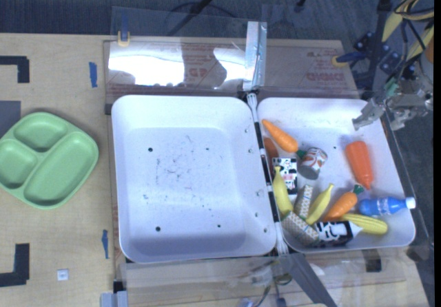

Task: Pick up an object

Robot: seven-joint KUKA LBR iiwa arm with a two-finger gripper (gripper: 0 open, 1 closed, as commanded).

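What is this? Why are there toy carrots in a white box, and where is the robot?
This is one photo, taken by a camera fixed above a wooden bench and looking down at a slant. On the bench sit two shallow white trays called bins. The left bin is on one side and the right bin beside it. The right bin holds pretend food and small things: two orange carrots, a fat orange one, yellow bananas, a blue bottle and a little can. Off to the left lies a green plate with sections.

The robot is an arm reaching in from the right. Its metal gripper, its hand, is over the right bin's top corner. It has nothing in it yet. Its job is to pick one thing up.
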